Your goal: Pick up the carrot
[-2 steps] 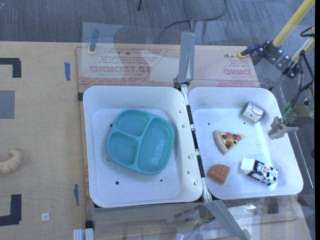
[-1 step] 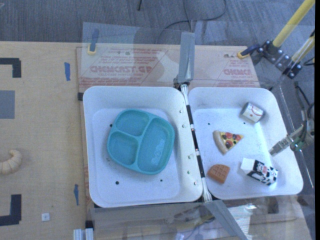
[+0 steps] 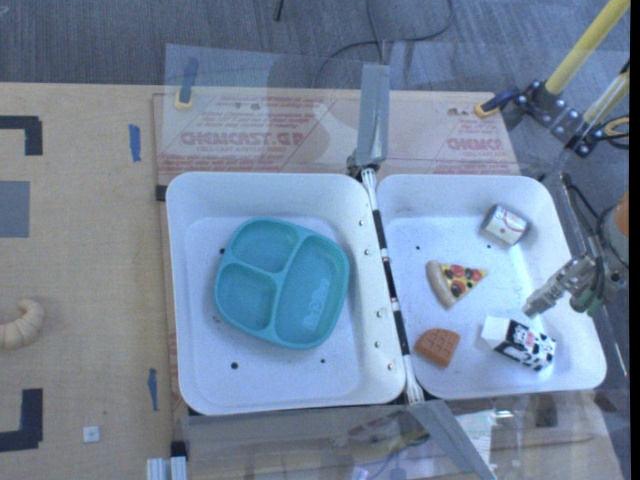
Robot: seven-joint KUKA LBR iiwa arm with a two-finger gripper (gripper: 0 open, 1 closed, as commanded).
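Teal plate (image 3: 283, 284) in left bin (image 3: 195, 208)

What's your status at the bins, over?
Grey two-finger gripper over right white bin, right side. Black-and-white milk carton beside it. Triangular pizza slice further left.

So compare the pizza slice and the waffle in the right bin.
The pizza slice is a pale triangle with red and dark toppings; the waffle is a plain orange-brown rounded square. The pizza slice lies farther back, the waffle nearer the front edge. Both lie flat in the right bin, near its left side.
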